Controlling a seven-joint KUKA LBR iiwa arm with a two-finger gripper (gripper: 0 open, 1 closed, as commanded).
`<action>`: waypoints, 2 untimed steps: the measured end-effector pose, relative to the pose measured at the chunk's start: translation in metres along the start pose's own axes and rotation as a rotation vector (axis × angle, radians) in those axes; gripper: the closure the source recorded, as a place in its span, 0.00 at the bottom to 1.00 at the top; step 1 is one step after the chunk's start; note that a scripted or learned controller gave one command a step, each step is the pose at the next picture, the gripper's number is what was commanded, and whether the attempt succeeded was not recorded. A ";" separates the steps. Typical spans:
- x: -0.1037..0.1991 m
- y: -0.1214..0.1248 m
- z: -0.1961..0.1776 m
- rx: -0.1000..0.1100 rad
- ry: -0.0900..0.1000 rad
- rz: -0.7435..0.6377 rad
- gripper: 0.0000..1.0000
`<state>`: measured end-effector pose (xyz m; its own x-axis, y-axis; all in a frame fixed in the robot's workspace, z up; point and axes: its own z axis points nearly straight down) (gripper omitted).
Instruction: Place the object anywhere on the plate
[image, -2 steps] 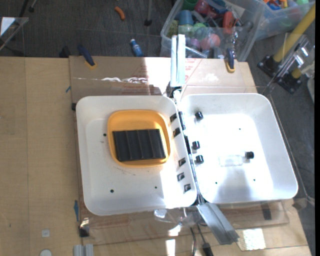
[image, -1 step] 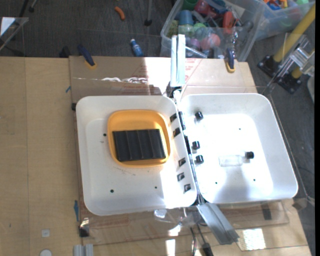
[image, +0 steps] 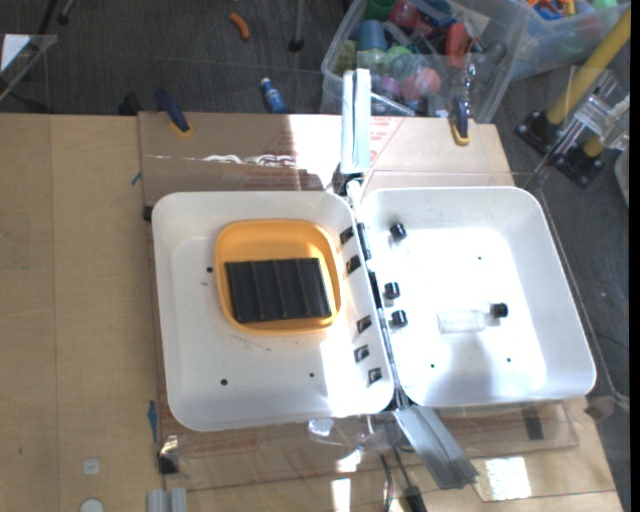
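Vial (image: 470, 319) lies in your right bin (image: 560, 300), unpicked; next, grasp it for the plate (image: 275, 238). Pincer state: cannot tell.

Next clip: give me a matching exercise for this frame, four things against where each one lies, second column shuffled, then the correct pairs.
Things:
1. Orange plate
2. Black ridged block
3. Clear bottle with a black cap
4. Blue-handled clamp

Places:
A. Lying in the right bin
B. On the wooden bench behind the bins
C. Resting on top of the plate
D. On the floor of the left bin

Pairs: 1-D, 2-C, 3-A, 4-B
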<state>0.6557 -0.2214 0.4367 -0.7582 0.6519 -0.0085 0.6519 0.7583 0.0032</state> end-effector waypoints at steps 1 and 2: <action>-0.004 0.004 0.000 -0.001 0.000 -0.203 1.00; -0.002 0.002 0.000 -0.001 0.004 -0.400 1.00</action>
<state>0.6580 -0.2211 0.4372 -0.9521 0.3056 -0.0056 0.3056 0.9522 0.0011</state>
